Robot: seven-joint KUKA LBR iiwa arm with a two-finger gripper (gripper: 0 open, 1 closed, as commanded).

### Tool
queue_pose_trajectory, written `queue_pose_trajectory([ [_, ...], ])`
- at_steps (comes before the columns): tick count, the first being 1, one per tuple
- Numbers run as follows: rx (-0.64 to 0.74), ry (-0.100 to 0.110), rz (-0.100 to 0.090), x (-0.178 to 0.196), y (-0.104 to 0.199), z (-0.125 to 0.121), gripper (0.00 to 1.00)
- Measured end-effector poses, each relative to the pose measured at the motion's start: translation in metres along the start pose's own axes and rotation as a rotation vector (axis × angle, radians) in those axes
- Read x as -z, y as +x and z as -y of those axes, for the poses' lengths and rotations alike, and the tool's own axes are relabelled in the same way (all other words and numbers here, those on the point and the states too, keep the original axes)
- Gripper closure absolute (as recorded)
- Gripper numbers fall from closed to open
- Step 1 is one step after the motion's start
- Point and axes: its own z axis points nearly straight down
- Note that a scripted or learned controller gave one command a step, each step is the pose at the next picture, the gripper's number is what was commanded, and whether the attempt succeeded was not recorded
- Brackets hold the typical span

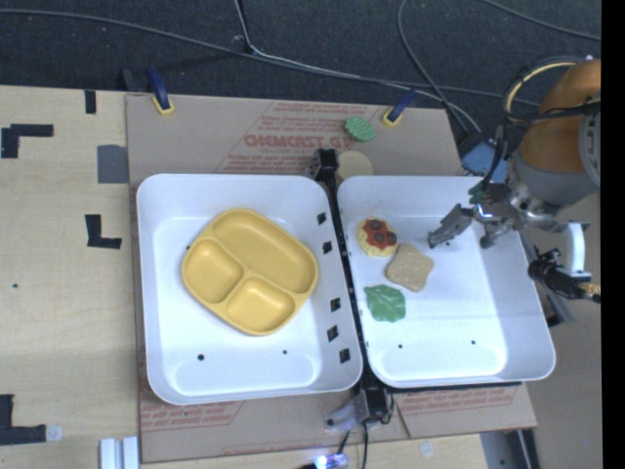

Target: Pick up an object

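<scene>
Three small toy foods lie in the right bin (508, 360), near its left side: a pizza-like piece (376, 235) with red topping, a tan bread slice (410, 268) and a green leafy piece (386, 303). My gripper (467, 228) hovers over the right half of that bin, to the right of the pizza piece and the bread. Its two dark fingers are spread apart with nothing between them. The left finger (446, 231) points toward the food pieces.
The left bin (161, 360) holds a yellow divided plate (250, 270). A small green waffle-patterned piece (359, 127) lies on the cardboard behind the bins. Black clips join the bins along their middle edge (338, 262). Cables run across the dark floor at the back.
</scene>
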Motion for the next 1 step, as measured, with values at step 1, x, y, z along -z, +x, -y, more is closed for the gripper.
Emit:
queue_pose_trajectory([
  [1, 0.004, -0.014, 0.003, 0.0085, 0.0004, -0.0033, 0.0],
])
